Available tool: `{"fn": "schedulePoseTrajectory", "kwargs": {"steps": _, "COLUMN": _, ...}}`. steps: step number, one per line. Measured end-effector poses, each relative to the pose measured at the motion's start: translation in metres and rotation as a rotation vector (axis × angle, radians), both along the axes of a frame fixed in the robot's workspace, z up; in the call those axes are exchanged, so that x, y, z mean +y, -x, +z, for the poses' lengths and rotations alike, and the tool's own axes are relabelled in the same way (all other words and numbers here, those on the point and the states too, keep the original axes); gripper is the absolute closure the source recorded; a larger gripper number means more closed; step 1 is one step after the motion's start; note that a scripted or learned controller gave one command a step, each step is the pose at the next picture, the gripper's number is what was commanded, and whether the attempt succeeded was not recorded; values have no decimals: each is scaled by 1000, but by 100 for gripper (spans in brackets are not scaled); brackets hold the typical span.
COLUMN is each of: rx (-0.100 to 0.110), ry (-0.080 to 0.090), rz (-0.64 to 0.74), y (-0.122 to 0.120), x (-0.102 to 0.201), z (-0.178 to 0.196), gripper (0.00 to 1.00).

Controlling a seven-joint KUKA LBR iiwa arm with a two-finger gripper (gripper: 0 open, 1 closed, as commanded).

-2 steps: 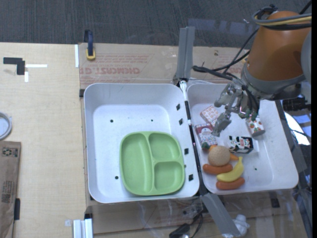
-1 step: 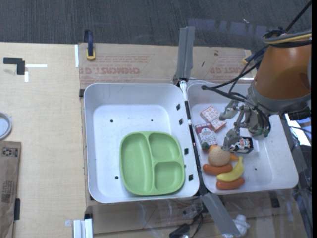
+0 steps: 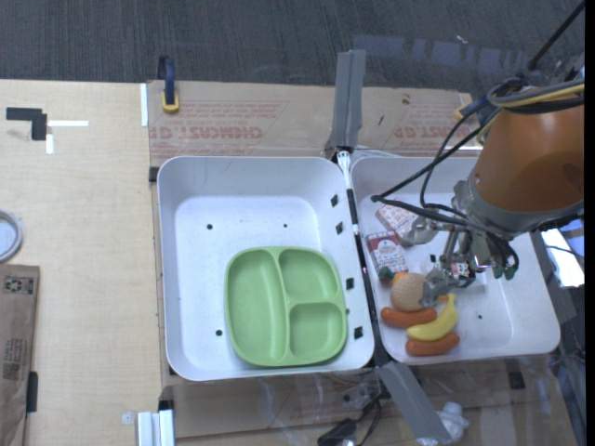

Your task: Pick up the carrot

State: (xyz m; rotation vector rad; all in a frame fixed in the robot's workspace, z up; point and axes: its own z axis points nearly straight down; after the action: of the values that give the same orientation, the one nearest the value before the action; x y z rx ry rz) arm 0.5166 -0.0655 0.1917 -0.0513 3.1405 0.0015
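Gripper (image 3: 439, 286) hangs low in the right bin (image 3: 521, 337), just above the banana (image 3: 441, 321), with the arm (image 3: 530, 161) looming over that bin's far side. Whether the gripper is spread or closed, I cannot tell; its tip is a dark tangle against the clutter, and nothing shows as held.

Carrot now. Two orange sticks flank the banana, and telling them apart is tricky from up here. The one I take for the carrot (image 3: 432, 346) lies just in front of the banana, touching it along its length. The redder stick (image 3: 407, 317) lies at the banana's left end, tucked under a tan ball (image 3: 407, 291). Two packets (image 3: 390, 235) sit well behind the banana. A green tray (image 3: 284, 305) rests in the left bin (image 3: 186, 277), far left of the banana and out of play.

So the step in hand looks like the approach, and it's a crowded one. From here the gripper seems to sit behind the banana, not over the carrot, so I'd say it needs to come forward across the banana before dropping. Best bet: straddle the carrot across its narrow width, near the middle, turned so one jaw slips into the seam with the banana. Drop too far back and it pinches the banana instead.
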Motion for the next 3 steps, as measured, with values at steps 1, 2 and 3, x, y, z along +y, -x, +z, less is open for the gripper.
{"fn": "schedulePoseTrajectory", "kwargs": {"steps": 1, "rx": -3, "ry": 0, "rz": 116, "y": -6, "x": -25, "z": 0, "gripper": 0}}
{"fn": "schedulePoseTrajectory", "kwargs": {"steps": 2, "rx": -11, "ry": 2, "rz": 302, "y": -6, "x": -51, "z": -98, "gripper": 0}}
{"fn": "schedulePoseTrajectory", "kwargs": {"steps": 3, "rx": -5, "ry": 0, "rz": 668, "y": -27, "x": -29, "z": -99, "gripper": 0}}
